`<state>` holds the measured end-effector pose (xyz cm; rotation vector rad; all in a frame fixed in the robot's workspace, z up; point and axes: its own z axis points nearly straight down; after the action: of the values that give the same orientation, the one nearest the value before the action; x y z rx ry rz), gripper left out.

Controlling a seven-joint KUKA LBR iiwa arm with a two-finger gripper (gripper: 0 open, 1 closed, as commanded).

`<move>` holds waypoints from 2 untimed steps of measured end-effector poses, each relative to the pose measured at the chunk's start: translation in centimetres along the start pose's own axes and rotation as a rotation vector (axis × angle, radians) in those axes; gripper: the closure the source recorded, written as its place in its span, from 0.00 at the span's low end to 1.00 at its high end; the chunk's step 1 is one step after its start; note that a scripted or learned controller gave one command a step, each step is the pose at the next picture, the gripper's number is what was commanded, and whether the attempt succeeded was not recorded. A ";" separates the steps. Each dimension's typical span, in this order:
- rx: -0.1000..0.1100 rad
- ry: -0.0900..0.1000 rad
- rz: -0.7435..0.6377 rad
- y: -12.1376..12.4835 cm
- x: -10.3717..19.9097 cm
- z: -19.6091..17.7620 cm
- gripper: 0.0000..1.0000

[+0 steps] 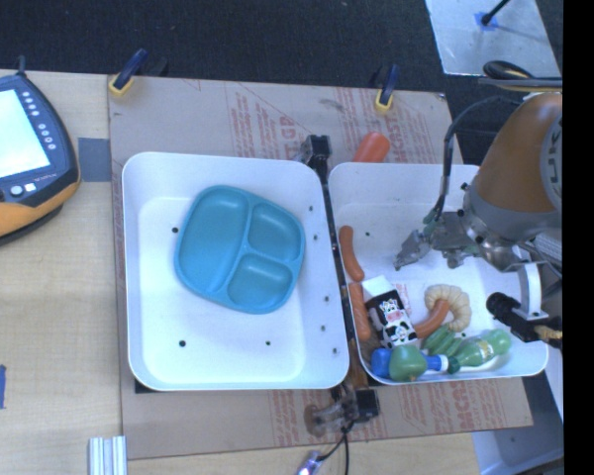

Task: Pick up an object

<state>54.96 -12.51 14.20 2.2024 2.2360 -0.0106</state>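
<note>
My gripper [421,247] hangs over the middle of the right bin [396,188], above bare white floor. Nothing shows in its grasp. The toys lie below and left of it. An orange sausage [348,251] runs along the bin's left wall, with a brown stick [360,317] below it. A black-and-white carton [389,314], a second orange sausage [435,317] and a beige ring-shaped pastry [452,298] sit lower down. Against the front wall lie a green bottle [477,349] and a green pear-like toy [407,362] on something blue.
The left bin [148,265] holds a blue divided plate [241,249]. An orange toy [372,146] lies outside, behind the right bin. A control pendant [20,161] rests at the far left. Clamps [127,73] hold the cardboard's back edge.
</note>
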 end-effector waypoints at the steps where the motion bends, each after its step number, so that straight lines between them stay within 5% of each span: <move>1: -0.009 0.004 0.011 -1.7 3.1 4.7 0.00; 2: -0.007 0.005 0.007 -1.6 3.0 3.6 1.00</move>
<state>53.28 -9.53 10.55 2.2095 2.2274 0.0027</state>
